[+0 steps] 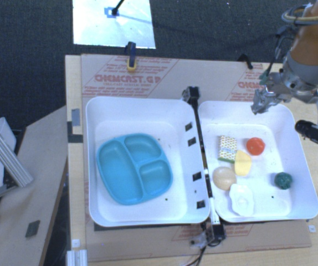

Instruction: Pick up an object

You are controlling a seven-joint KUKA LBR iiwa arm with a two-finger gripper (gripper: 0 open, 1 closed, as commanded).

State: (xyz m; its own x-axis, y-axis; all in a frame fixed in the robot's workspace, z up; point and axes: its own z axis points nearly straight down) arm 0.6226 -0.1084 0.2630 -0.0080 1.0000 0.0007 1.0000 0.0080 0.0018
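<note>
The surface [120, 76] carried two shallow white bins side by side, resting on a sheet printed with red lettering. The left bin [109, 110] held a blue divided tray [134, 168] with three compartments, lying flat and turned a little askew. The right bin [297, 165] held the small objects, gathered toward its middle and near side. A yellow and green patterned block [227, 147] sat beside an orange-red round object [255, 146], the two apart by a narrow gap. Just below them lay a yellow piece [242, 163], touching or nearly touching the block. A pale tan round object [224, 178] lay next to the yellow piece, and a white object [241, 199] rested just in front of both, near the bin's front wall. A dark green ball [283, 180] sat alone toward the right wall, well apart from the rest.

The arm [314, 43] reached in from the right, its orange band showing above the wrist. The pincer [260, 105] hung over the far rim of the right bin, away from every object there. It appeared small and dark against the bin wall, so I could not tell its state, though nothing seemed to be held in it. A yellow and black clamp [131, 57] gripped the sheet's far edge.
</note>
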